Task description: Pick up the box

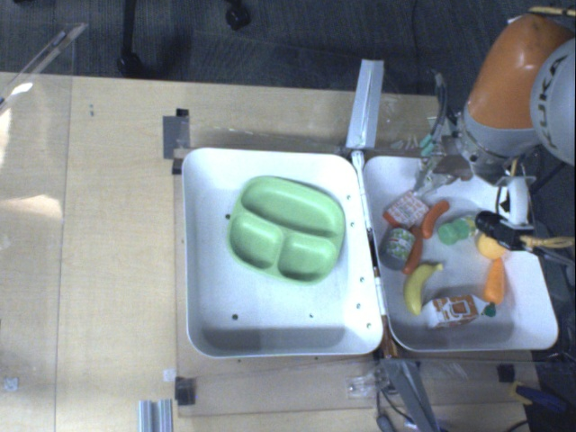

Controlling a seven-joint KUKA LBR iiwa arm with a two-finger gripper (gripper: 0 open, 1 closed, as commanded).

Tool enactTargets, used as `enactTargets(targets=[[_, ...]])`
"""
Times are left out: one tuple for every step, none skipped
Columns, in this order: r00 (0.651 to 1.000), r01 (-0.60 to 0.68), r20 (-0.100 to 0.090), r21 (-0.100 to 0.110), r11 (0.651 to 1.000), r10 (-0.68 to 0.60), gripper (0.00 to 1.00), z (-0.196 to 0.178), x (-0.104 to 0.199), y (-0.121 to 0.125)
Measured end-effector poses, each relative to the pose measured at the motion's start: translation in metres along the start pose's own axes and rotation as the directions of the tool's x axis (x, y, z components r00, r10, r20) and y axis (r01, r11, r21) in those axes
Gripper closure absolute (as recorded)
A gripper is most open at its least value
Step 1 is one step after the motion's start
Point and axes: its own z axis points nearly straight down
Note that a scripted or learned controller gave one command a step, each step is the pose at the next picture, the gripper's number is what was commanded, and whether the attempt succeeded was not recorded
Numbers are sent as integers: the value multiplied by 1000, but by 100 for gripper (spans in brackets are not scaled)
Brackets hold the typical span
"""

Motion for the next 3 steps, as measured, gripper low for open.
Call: enactTargets(targets=[[911, 412, -1, 1, 911, -412, 100, -21, 51, 18], [767, 642, 0, -1, 767, -642, 100, -59, 65, 54], [587, 809, 0, -1, 587, -809, 100, -74, 83, 40]])
